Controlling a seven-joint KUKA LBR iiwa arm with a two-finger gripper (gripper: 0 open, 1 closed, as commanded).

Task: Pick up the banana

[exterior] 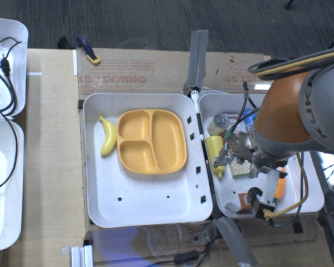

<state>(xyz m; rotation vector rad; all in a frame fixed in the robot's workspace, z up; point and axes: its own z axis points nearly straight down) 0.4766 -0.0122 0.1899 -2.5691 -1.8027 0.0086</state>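
Observation:
The yellow banana [107, 136] lies in the left bin [145, 204], close to its left wall and just left of the plate. It rests flat and nothing touches it. My gripper [225, 158] hangs low over the right bin [234, 202], near its left wall, far to the right of the banana. The grey wrist and orange band [284, 113] cover much of that bin, and the gripper's tip is lost among the clutter beneath it.
A yellow three-part plate [152, 141] fills the middle of the left bin. The right bin holds a yellow item [214, 148], a small jar [219, 123], a green-dotted pad [240, 169] and an orange piece [279, 188]. A grey divider [197, 60] stands behind the bins.

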